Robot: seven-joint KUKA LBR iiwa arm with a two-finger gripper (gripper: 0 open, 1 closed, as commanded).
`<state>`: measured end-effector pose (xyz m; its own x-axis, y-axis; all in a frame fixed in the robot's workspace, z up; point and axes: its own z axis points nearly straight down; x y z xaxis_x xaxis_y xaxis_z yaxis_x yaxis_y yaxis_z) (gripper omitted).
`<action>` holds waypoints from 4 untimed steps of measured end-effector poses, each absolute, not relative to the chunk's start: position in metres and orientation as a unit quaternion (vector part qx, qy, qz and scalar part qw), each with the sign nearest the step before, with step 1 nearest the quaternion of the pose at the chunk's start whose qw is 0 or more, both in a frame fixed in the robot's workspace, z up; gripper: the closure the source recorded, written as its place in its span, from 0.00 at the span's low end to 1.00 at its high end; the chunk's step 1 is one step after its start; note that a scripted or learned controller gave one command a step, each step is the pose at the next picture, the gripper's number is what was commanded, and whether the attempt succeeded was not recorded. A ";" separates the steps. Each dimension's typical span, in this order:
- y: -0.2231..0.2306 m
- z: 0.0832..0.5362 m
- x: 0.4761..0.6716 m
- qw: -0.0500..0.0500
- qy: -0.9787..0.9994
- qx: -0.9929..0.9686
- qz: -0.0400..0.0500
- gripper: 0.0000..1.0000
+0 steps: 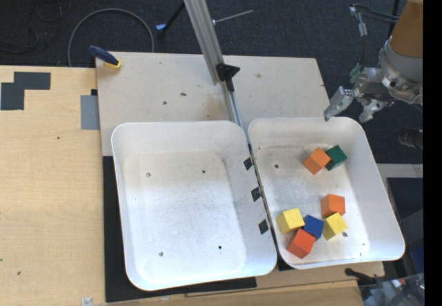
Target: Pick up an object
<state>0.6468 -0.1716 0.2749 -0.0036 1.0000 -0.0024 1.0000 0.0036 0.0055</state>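
Above the far right corner of the right bin (376, 159) hangs the gripper (352, 108) — its two fingers stand apart and nothing is between them. Nearest to it lie the orange block (316, 160) and the green block (336, 156), touching each other, on the bin floor — below and a little left of the claw.

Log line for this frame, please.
gripper: open, holding nothing, above right bin's far edge | blocks: seven in right bin | pick: not yet begun

Left bin (131, 159) floor bare; right bin (387, 228) blocks (312, 226) clustered, open floor between clusters.
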 end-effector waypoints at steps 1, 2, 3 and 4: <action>-0.154 0.126 0.666 -0.004 0.709 0.705 -0.003 0.00; -0.196 0.090 0.623 -0.001 0.706 0.709 0.000 0.00; -0.197 0.100 0.624 -0.001 0.705 0.709 -0.001 1.00; -0.134 0.182 0.648 0.002 0.709 0.705 0.003 1.00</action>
<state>0.6480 -0.1335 0.1824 -0.0066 1.0000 0.0013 1.0000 0.0066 0.0070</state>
